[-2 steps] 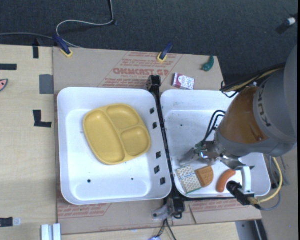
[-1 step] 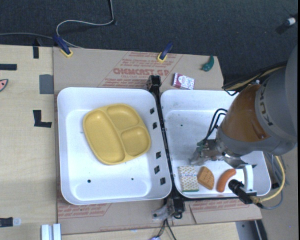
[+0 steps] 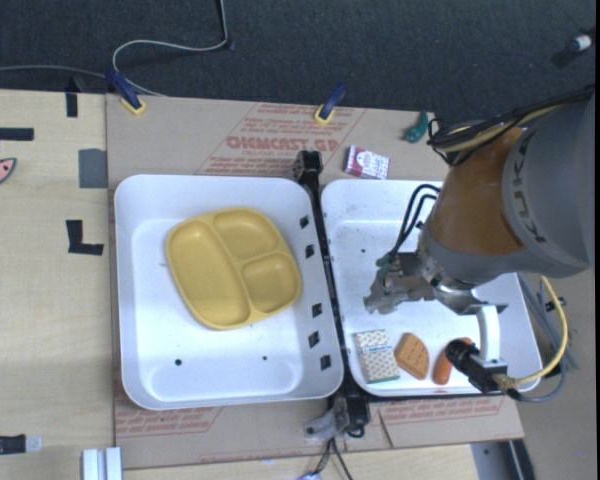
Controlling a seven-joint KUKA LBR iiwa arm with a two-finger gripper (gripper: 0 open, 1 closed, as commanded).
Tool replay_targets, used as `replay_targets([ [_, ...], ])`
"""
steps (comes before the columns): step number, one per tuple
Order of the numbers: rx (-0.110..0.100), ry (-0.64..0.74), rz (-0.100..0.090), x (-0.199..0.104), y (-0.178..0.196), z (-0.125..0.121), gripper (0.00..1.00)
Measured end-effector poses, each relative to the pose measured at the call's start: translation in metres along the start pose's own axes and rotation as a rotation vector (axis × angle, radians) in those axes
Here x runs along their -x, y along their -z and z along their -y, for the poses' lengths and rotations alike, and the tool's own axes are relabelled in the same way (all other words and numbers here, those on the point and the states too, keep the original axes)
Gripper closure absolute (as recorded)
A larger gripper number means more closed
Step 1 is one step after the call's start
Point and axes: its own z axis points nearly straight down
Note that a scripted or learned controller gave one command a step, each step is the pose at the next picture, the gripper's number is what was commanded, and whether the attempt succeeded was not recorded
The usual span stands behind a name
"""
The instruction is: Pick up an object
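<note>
My gripper [image 3: 383, 298] hangs over the middle of the right bin [image 3: 355, 218], just above the things at its front edge. Below it lies a white and green packet [image 3: 376, 355]. A brown biscuit-shaped piece [image 3: 412, 355] rests right of the packet. Further right an orange-red sausage-like thing [image 3: 443, 369] is partly covered by the robot's wrist. I see nothing between the gripper and the bin floor.
The left bin [image 3: 145, 268] holds a yellow divided plate [image 3: 233, 265]. A small red and white packet [image 3: 365, 162] lies on the cardboard behind the right bin. A black divider [image 3: 320, 268] runs between the bins. The arm's bulk covers the right bin's right side.
</note>
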Motion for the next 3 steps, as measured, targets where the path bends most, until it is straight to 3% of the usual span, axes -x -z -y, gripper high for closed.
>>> replay_targets([
  [1,-0.001,0.000,0.000,-0.091,0.000,0.005,1.00],
  [2,0.001,0.000,0.002,-0.126,0.171,0.003,1.00],
  [3,-0.004,0.000,0.001,-0.163,0.023,-0.039,1.00],
])
